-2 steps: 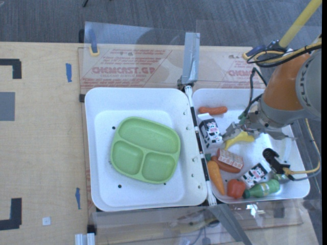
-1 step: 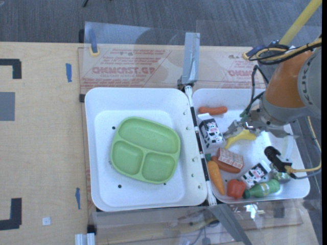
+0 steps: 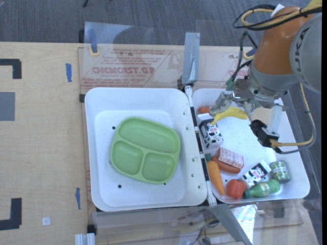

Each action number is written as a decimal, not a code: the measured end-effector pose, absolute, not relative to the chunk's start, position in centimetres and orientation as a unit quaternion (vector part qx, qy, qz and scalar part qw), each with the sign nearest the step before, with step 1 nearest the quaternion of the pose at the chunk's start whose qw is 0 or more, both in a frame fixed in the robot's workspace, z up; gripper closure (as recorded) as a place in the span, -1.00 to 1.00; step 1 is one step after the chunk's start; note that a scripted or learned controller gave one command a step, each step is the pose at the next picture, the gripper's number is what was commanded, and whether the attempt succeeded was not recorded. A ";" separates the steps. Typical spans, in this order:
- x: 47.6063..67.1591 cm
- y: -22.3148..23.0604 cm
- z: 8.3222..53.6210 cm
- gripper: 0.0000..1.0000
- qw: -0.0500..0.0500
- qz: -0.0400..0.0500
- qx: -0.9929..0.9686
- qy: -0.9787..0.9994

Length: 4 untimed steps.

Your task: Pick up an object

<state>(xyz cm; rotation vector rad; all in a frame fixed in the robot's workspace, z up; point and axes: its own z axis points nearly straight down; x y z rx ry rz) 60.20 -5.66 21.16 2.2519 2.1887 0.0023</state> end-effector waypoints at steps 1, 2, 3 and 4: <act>63.7 1.5 25.3 1.00 0.001 0.000 0.733 0.680; 62.6 6.0 24.5 1.00 -0.001 -0.001 0.763 0.646; 62.7 6.0 25.5 1.00 0.000 -0.001 0.763 0.647; 57.8 10.9 24.6 1.00 -0.001 -0.001 0.782 0.623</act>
